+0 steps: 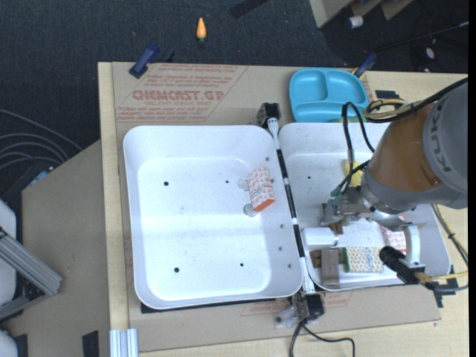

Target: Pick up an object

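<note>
Over the right bin (312, 143), near its front left corner, you see the gripper (332, 218) hanging from the grey arm (416, 162) with its orange band; whether it is apart or together you cannot tell from this slant, since the wrist hides its tips. Directly toward the front edge from the gripper, and close to it, lie the nearest candidates: a small brown block (327, 262) and, touching its right side, a patterned packet (364, 259) whose long axis runs left to right. A red-and-white box (261, 188) lies well apart in the left bin (193, 266), beyond the divider, long axis roughly front to back. Judge the right-bin items the shorter reach: a slight shift toward the front edge, then a descent.
</note>
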Controlling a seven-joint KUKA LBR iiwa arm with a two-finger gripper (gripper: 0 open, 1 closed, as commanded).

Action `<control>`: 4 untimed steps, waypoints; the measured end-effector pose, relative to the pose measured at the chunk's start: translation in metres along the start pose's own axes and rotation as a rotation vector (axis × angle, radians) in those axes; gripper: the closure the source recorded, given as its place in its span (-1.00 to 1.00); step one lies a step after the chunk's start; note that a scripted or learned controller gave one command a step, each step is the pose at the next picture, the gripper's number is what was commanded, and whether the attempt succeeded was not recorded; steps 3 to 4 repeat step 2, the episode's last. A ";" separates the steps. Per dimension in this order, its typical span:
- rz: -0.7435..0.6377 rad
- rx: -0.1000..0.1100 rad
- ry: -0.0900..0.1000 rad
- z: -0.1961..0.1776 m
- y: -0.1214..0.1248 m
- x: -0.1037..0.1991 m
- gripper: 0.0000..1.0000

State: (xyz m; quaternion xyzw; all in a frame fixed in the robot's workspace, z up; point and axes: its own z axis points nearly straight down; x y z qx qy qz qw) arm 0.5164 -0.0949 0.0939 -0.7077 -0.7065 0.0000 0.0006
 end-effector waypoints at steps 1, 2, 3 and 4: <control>-0.002 0.000 0.000 -0.123 0.000 0.086 1.00; -0.003 -0.001 -0.001 -0.149 -0.010 0.132 1.00; -0.003 -0.001 -0.001 -0.149 -0.010 0.132 1.00; -0.003 -0.001 -0.001 -0.149 -0.010 0.132 1.00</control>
